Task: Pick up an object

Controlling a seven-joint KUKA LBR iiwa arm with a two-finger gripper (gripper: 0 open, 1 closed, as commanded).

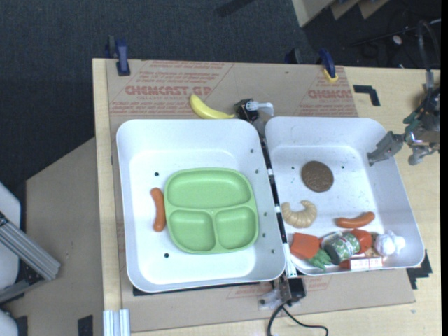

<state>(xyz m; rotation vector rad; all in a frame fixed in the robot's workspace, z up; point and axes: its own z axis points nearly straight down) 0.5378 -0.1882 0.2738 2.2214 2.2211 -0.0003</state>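
Note:
My gripper (400, 150) hovers over the right rim of the right bin (350, 133), its two grey fingers spread open with nothing between them. In that bin lie a brown round patty (318, 176), a croissant (300, 213) and an orange sausage (355, 220). Along the near wall sit a red block (304, 244), a green piece (320, 260), a can (342, 246) and a white lumpy object (387, 243). All lie left of and below the gripper, apart from it.
The left bin (140, 145) holds a green divided plate (210, 210) and a second sausage (158, 209). A banana (208, 110) and a small black-and-white part (253, 108) rest on the bench behind the bins. Blue and yellow clamps grip the board's far edge.

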